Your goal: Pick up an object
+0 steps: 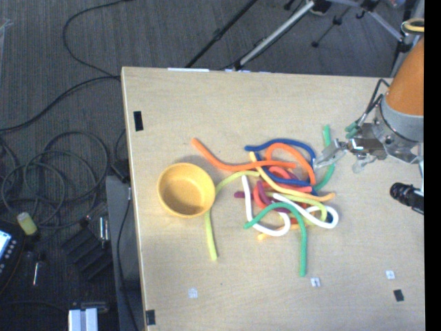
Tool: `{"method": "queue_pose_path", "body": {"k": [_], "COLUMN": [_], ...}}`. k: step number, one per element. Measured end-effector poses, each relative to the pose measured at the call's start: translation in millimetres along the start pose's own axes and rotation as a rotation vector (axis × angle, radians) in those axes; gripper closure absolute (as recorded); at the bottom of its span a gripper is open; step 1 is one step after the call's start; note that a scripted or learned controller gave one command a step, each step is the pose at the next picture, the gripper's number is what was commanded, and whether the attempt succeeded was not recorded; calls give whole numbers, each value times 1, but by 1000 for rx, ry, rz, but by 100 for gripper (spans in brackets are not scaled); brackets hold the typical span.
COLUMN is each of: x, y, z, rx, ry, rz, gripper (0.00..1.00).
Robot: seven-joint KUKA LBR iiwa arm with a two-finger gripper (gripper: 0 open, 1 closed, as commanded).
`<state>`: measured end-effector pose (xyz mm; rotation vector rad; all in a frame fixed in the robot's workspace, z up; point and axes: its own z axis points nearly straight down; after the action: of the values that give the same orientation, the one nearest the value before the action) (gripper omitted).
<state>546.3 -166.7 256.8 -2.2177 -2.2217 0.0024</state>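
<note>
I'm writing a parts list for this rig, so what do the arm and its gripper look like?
The arm shows a rounded orange section above a grey wrist ring. Below it, the gripper is bare silver metal, with thin fingers and small teal-green pieces near its tip. A dark cable curves along the wrist's side. I cannot make out any markings.

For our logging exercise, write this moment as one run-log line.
hand: at right edge of cord pile | cord pile: tangled, mid-bench | yellow bowl: upright, left of pile, apart from hand | grasp: unconfirmed
</note>
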Motion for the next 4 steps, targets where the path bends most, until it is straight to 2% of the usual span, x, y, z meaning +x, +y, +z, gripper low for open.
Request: {"method": "queue_pose_path", "body": {"k": [1, 2, 3, 4], "x": [-4, -9, -8, -22], "y": [27, 50, 50, 96], "z": [115, 170, 171, 175], "rx": [-1, -5, -6, 10], "ry": [1, -3, -2, 9], "rz": [-326, -506, -506, -404], "gripper": [0, 0, 0, 0]}}
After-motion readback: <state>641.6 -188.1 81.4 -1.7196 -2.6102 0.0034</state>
